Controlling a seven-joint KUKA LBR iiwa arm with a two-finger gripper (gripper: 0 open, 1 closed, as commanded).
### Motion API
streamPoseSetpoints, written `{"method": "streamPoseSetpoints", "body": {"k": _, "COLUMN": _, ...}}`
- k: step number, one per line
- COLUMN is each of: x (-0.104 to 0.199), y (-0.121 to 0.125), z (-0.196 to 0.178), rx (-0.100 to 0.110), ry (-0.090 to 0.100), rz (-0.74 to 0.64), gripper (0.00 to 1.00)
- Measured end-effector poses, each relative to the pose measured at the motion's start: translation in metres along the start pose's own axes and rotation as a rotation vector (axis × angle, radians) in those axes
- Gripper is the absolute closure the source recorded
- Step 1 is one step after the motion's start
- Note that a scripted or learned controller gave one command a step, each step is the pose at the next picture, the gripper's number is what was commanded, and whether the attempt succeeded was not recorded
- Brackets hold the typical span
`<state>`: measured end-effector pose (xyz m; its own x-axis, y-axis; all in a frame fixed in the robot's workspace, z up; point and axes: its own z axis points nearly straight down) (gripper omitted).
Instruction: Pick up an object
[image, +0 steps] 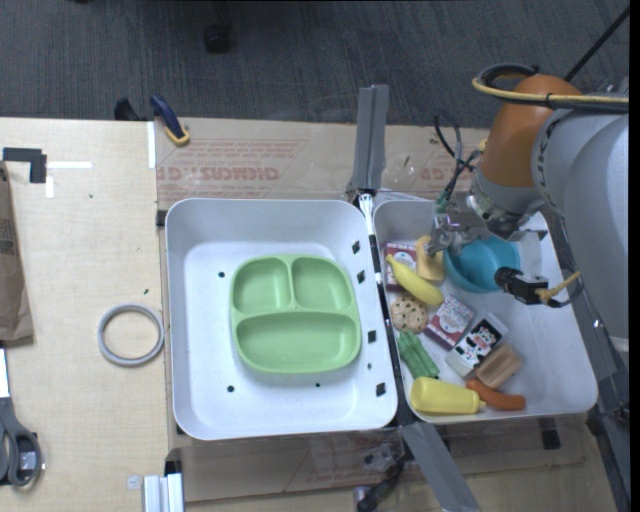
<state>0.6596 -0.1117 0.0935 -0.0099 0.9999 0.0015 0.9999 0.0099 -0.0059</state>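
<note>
The arm reaches down into the right bin (570, 395), and its gripper (447, 232) hangs low over the far corner of the pile of toy food. From where I stand I cannot tell how the jaws stand: the wrist and a tangle of cables cover them, and nothing shows between them, so I would not call anything picked up yet.

Right under the jaws, or just beside them, sits a small tan piece (431, 262), and a teal cup (481, 264) lies tipped on its side right next to them, toward the arm's own body. Whether the gripper touches either one is hidden from this angle. A yellow banana (413, 282) lies a little nearer to me than the jaws, with a round cookie (408, 314) just beyond it and a green bean-like piece (412, 352) further along. Well away from the jaws, at the near end of the bin, rest a yellow block (444, 397), an orange carrot (497, 399), a brown bread piece (502, 365) and a small printed carton (478, 343).

The left bin (190, 330) holds a green divided plate (295, 314), well apart from the gripper.

My judgement: the task is at the reach-and-grasp stage. Closing on something, lifting it clear and showing it held are all left to do.
</note>
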Motion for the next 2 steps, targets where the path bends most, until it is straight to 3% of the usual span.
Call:
{"method": "streamPoseSetpoints", "body": {"k": 1, "x": 0.049, "y": -0.001, "z": -0.094, "rx": 0.0, "ry": -0.002, "rz": -0.076, "gripper": 1.0}}
{"method": "streamPoseSetpoints", "body": {"k": 2, "x": 0.072, "y": -0.009, "z": -0.121, "rx": 0.003, "ry": -0.004, "rz": 0.418, "gripper": 1.0}}
